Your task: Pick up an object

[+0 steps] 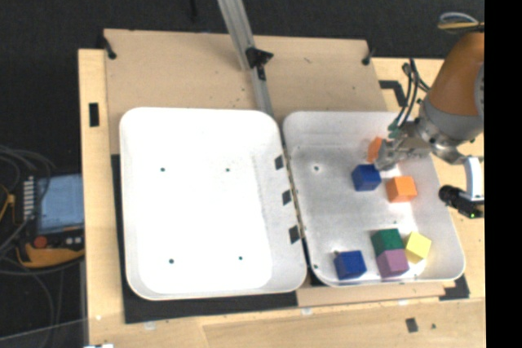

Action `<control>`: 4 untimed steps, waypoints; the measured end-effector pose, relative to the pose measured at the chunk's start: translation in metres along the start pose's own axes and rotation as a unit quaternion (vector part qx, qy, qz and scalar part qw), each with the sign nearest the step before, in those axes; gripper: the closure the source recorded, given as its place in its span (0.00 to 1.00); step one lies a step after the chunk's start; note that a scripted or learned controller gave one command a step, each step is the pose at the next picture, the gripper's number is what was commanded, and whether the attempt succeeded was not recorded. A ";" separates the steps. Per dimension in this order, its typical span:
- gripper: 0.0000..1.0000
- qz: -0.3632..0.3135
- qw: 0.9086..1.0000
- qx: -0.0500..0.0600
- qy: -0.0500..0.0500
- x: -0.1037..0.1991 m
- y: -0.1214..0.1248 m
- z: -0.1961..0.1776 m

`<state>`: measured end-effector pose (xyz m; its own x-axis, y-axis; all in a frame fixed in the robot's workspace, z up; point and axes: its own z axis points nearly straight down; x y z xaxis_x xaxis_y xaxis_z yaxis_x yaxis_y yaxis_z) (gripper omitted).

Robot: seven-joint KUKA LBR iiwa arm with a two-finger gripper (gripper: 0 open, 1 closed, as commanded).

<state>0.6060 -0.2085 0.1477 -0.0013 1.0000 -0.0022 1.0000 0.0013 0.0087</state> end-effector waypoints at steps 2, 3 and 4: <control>1.00 -0.002 1.000 0.000 0.000 0.004 0.000 -0.115; 1.00 -0.003 1.000 0.004 0.001 0.061 -0.002 -0.110; 1.00 -0.003 1.000 0.004 0.002 0.121 -0.017 -0.114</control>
